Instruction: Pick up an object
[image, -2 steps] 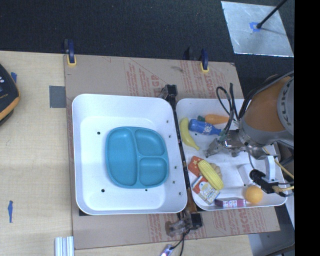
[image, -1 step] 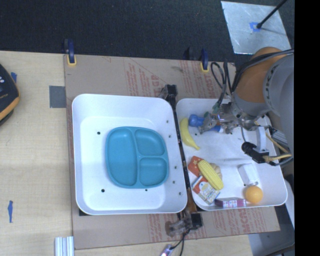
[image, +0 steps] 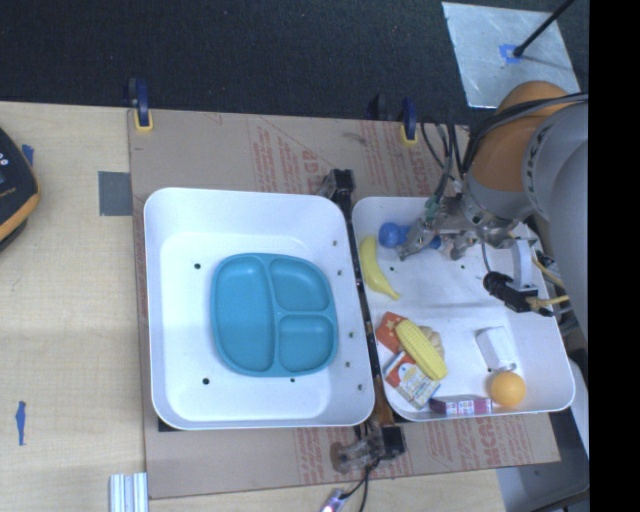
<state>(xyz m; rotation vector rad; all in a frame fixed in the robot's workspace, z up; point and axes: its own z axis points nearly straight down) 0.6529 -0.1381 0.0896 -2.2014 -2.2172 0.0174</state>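
Gripper (image: 432, 238) low over the right bin's (image: 545, 335) far end beside a half-hidden blue object (image: 390, 234), finger state unclear.

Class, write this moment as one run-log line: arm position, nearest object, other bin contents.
arm: gripper low over right bin's far end | nearest: blue ball beside banana | left bin: blue divided plate

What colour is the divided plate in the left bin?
Light blue: the divided plate shows clearly in the camera view.
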